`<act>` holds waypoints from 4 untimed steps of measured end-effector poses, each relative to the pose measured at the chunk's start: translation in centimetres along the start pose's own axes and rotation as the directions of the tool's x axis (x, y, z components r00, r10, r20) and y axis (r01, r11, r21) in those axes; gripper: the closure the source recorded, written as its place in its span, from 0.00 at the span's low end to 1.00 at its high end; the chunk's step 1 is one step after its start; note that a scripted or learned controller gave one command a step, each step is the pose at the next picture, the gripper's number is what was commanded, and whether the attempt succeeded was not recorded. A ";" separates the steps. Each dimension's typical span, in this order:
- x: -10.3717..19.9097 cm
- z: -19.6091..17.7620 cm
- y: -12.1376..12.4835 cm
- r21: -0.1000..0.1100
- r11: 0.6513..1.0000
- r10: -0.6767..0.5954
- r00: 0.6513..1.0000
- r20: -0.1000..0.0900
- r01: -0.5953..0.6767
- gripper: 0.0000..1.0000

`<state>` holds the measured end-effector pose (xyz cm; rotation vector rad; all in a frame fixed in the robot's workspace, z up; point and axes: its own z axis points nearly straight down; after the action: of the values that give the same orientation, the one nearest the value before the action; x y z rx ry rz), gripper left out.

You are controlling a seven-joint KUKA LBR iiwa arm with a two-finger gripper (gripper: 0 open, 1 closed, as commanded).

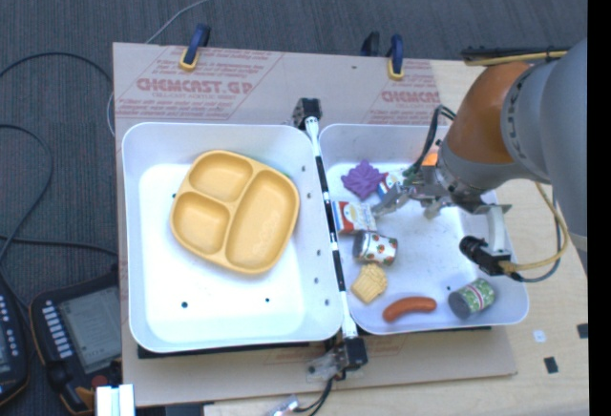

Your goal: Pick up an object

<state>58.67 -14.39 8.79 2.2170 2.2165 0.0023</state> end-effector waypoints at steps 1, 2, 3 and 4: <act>4.9 -0.1 -4.1 -0.004 1.000 0.000 1.000 -0.001 0.000 0.00; 4.0 -0.1 -9.9 -0.006 1.000 0.002 1.000 0.000 -0.002 0.00; 4.0 -1.1 -9.8 -0.007 1.000 0.001 1.000 -0.002 -0.001 1.00; 4.0 -1.1 -9.8 -0.006 1.000 0.001 1.000 -0.003 -0.001 0.00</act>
<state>48.83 -10.35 9.84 2.2162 2.2139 0.0120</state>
